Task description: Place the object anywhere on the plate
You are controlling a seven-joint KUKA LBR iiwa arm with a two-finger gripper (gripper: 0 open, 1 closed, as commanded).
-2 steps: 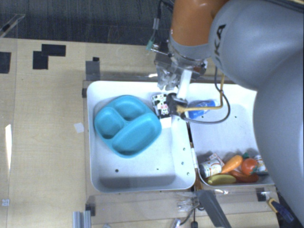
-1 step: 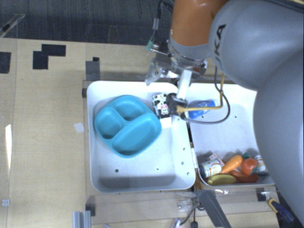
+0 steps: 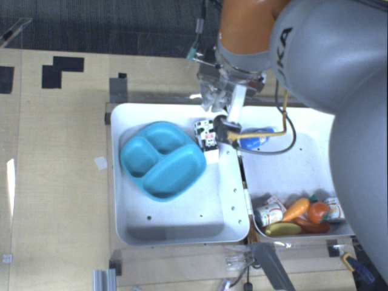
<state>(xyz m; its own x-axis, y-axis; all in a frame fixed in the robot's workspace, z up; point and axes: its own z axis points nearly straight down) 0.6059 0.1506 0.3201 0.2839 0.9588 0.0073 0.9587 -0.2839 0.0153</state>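
Seemingly the placing is not yet done. In the camera view the gripper (image 3: 210, 109) hangs over the far right part of the left bin (image 3: 173, 223), close to the wall it shares with the right bin (image 3: 291, 171); whether it is apart, together or clamped on anything I cannot tell, since the wrist hides it. Directly below it is a small black-and-white object (image 3: 206, 133), which I take for the task's thing. It sits just beside the right rim of the plate (image 3: 162, 159); whether it touches that rim is unclear.

Risks, as I judge them: released here, the object could catch the rim and tip onto the bin floor, because it is at the plate's edge and not over a compartment; a poor hold could drop it short; a low sideways move could nudge the plate, which looks light.

The plate is blue, smooth and rounded, probably moulded plastic, with three shallow compartments parted by raised ridges; the object is small, blocky and patterned; both bins are white, matte and shallow. In the right bin an orange carrot (image 3: 296, 209) and a small can (image 3: 270, 213) lie heaped in the near corner.
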